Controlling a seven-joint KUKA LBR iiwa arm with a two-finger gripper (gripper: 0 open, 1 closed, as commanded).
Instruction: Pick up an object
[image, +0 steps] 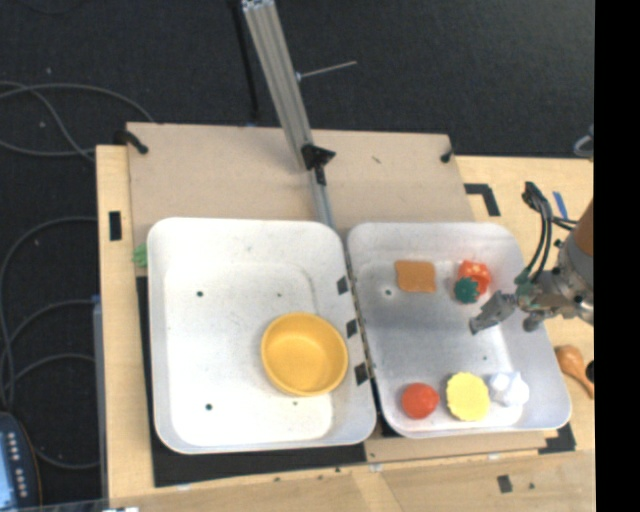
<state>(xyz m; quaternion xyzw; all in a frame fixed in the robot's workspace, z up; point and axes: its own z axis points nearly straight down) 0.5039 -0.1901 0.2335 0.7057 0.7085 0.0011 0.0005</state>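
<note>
My gripper (503, 310) hangs over the right part of the right bin (440, 340), a little right of and below a green ball (466, 291). A red-orange object (474, 271) touches that ball from above. An orange-brown block (415, 277) lies to their left. Along the bin's near edge sit a red ball (420, 400), a yellow disc (467, 397) and a small white object (508, 388). I see nothing carried by the gripper.
A yellow bowl (304, 354) stands in the left bin (200, 300), close to the wall between the bins. An orange object (570, 360) lies on the bench outside the right bin. A metal pole (285, 90) rises behind the bins.
</note>
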